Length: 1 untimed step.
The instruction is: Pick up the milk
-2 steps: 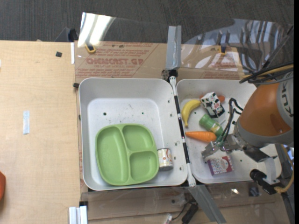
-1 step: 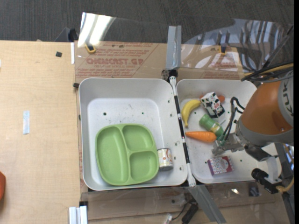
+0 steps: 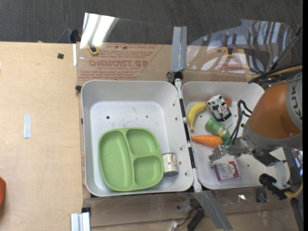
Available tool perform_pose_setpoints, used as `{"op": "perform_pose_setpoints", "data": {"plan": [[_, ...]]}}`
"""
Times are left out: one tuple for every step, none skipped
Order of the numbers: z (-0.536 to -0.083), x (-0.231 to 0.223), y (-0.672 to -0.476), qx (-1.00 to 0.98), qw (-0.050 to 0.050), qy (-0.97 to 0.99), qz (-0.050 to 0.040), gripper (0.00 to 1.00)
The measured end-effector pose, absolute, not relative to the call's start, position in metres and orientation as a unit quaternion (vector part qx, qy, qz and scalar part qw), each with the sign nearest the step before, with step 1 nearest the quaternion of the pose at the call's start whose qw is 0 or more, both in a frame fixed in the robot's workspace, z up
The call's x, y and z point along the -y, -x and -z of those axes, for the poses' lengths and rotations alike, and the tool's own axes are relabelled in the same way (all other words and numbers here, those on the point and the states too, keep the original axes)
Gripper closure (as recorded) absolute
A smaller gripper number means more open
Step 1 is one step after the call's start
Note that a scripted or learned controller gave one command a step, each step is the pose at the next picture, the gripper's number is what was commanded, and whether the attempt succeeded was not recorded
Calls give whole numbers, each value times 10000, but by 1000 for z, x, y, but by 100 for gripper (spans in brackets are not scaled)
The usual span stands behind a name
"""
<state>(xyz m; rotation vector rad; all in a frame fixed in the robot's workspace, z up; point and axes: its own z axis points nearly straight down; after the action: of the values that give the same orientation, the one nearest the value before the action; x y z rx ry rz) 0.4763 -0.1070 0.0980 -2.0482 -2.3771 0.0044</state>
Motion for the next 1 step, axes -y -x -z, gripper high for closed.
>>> {"op": "perform_pose_setpoints", "data": {"plan": [[-106, 108, -476, 7564, 25, 6541, -22, 100]]}}
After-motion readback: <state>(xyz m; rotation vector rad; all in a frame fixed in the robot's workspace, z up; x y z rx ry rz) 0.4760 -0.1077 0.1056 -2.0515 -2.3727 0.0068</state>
